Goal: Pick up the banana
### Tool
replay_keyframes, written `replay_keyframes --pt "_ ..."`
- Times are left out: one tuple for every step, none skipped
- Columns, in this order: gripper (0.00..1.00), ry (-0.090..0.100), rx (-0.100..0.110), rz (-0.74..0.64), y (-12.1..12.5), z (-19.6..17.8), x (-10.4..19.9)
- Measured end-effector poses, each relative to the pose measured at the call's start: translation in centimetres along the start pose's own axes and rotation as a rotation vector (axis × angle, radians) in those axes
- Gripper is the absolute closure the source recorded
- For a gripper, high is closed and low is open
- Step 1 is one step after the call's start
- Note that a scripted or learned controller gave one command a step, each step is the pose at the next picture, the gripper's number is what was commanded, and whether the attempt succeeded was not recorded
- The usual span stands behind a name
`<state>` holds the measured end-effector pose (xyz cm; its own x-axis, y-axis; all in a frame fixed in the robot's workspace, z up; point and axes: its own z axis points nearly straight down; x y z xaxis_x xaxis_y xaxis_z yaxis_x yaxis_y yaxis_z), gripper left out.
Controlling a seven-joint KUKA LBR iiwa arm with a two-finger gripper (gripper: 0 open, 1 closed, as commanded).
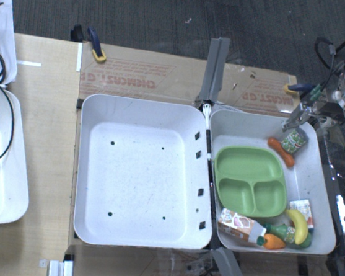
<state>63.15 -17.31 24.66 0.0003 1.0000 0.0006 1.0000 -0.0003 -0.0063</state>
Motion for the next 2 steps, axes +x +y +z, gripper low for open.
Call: replay_keyframes --pt "0.0 0.0 0.001 0.112 -4.8 3.4 0.6" --pt "0.0 0.001 0.002 0.246 -11.6 9.5 -2.2"
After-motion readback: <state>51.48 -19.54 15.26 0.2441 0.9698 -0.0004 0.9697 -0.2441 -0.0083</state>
